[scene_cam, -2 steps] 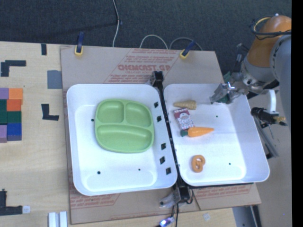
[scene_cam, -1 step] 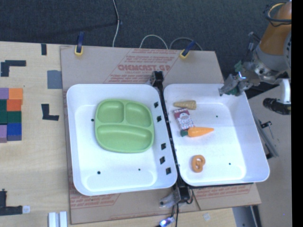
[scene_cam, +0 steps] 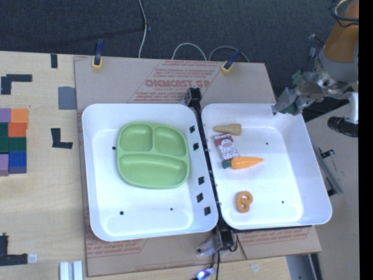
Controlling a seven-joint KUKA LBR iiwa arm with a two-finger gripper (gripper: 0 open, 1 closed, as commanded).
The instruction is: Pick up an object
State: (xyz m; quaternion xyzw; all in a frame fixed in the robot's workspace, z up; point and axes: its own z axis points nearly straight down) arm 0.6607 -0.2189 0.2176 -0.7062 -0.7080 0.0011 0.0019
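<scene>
The right bin (scene_cam: pixel 303 156) holds a tan cone-shaped piece (scene_cam: pixel 228 129), a small red and white packet (scene_cam: pixel 226 147), an orange toy carrot (scene_cam: pixel 246 163) and an orange pretzel (scene_cam: pixel 243 202). My gripper (scene_cam: pixel 287 105) hangs over the bin's far right corner, well to the right of the cone and apart from every object. Nothing shows between its fingers.
The left bin (scene_cam: pixel 99 174) carries a green divided plate (scene_cam: pixel 154 155). Both bins rest on a cardboard sheet (scene_cam: pixel 175 80) held by clamps at the back. Coloured blocks (scene_cam: pixel 13 140) are stacked at the far left of the bench.
</scene>
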